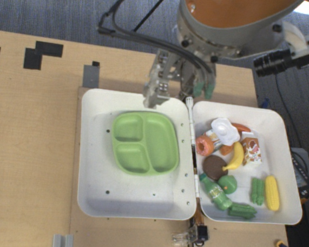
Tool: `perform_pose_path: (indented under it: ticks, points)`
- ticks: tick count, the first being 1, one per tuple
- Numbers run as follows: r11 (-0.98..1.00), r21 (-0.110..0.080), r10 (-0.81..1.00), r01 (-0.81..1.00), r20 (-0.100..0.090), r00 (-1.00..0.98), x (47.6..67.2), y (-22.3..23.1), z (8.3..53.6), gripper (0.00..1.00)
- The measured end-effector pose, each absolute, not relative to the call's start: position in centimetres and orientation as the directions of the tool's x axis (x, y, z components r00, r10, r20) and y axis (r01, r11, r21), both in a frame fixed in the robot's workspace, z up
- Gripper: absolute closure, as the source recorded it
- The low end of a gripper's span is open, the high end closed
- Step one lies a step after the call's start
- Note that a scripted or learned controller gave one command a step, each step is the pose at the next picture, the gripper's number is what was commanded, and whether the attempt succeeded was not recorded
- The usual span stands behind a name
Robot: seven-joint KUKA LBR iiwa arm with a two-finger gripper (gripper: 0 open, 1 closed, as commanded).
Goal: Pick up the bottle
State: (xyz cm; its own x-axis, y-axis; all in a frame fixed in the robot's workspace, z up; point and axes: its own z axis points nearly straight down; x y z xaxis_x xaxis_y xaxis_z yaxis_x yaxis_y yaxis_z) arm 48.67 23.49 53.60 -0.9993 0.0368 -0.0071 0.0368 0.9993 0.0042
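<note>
The bottle (pixel 216 192) is small, of clear green plastic, and lies on its side near the front left corner of the right bin (pixel 287 160), among toy food. My gripper (pixel 177 91) hangs over the far rim where the two bins meet, well behind the bottle. Its two fingers (pixel 157 90) stand apart with nothing between them, so it is open. The arm's big orange and grey body fills the top of the view above it.
A green divided plate (pixel 144 142) lies in the left bin (pixel 94 158). Around the bottle are a brown disc (pixel 214 165), a green ball (pixel 228 183), a dark green vegetable (pixel 242 210), a banana (pixel 237 157), a donut (pixel 204 145) and corn (pixel 272 192).
</note>
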Motion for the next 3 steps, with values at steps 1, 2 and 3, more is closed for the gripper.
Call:
perform_pose_path:
  ticks: [1, 2, 3]
  points:
    - [0.998, 0.002, 0.066, 0.066, -0.003, -0.998, 48.7, 23.5, 40.2, 1.0]
    - [0.991, 0.001, -0.136, -0.136, -0.004, -0.991, 48.7, 21.1, 27.1, 1.0]
    - [0.882, 0.001, -0.471, -0.471, -0.003, -0.882, 49.5, 19.2, 17.3, 1.0]
